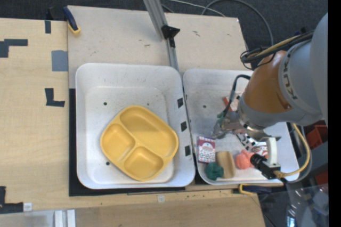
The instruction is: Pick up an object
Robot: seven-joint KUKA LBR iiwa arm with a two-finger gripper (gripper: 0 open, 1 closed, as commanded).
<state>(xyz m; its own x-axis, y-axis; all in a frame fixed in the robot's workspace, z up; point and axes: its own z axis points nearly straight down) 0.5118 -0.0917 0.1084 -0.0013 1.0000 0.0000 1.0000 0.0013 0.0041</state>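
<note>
Your pincer (221,127) hangs over the right bin (200,87), grip unreadable; the crowded carton (206,149) and block (225,163) risk a misgrab.

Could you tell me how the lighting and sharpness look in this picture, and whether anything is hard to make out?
Camera view: even, soft light, with only faint shadows in the yellow tray compartments; the white bins look bright but not blown out. The small items near the gripper are soft, so its fingers are hard to read under the wrist; the arm looms large at the right.
</note>
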